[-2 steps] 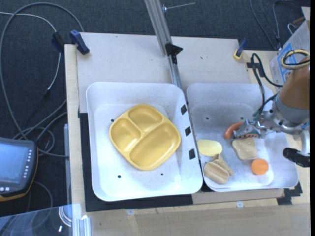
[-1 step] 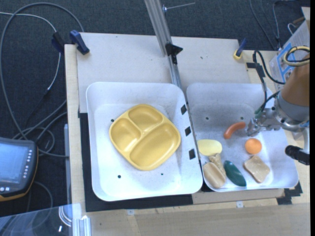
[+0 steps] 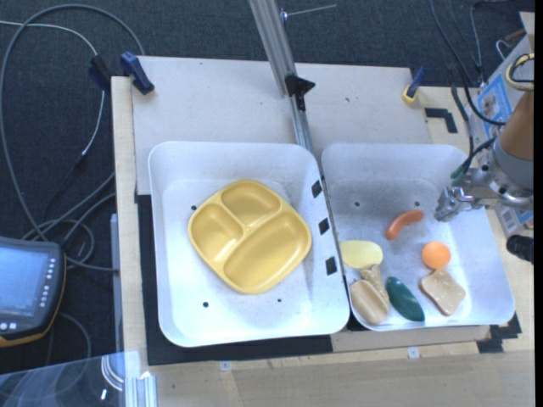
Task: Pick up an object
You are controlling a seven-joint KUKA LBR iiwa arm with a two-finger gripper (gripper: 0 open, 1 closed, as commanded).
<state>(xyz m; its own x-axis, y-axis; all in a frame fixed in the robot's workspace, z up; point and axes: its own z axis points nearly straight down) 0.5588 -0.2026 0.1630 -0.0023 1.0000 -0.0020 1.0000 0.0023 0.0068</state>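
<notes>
We see hand (image 3: 447, 203) over right bin (image 3: 475, 164), grip state unclear; sausage (image 3: 405, 223) just beside; risk: slim sausage rolls, hand misses.

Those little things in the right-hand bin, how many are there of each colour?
Red-orange: 1, the sausage-shaped piece
Orange: 1, the ball
Yellow: 1, the oval piece
Green: 1, the dark pod
Tan: 2, the bread-like slice and the long bone-like piece
Total: 6
</notes>
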